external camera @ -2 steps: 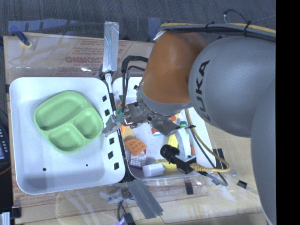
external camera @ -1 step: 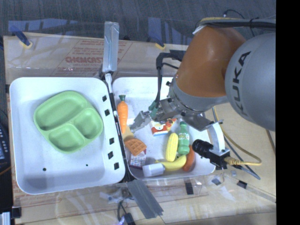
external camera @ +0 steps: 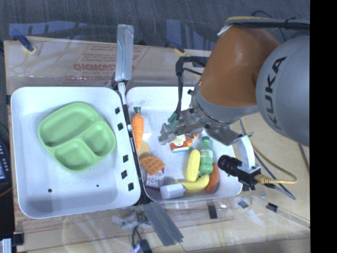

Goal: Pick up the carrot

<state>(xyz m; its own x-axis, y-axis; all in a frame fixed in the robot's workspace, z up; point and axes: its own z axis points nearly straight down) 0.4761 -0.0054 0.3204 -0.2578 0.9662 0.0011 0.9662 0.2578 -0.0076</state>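
Note:
The carrot (external camera: 137, 129), orange with a green top, lies lengthwise along the left wall of the right bin (external camera: 158, 96), top end pointing away from me. My gripper (external camera: 171, 131) hangs over the middle of that bin, a short way to the right of the carrot and apart from it. The bulky orange-banded wrist covers much of the gripper from above.
Near the gripper in the right bin lie a corn cob (external camera: 192, 164), a banana (external camera: 194, 184), a green bottle (external camera: 205, 155), a waffle (external camera: 152, 165), a small red-and-white packet (external camera: 182, 142) and a white tube (external camera: 172, 191). The left bin (external camera: 31, 194) holds a green divided plate (external camera: 77, 136).

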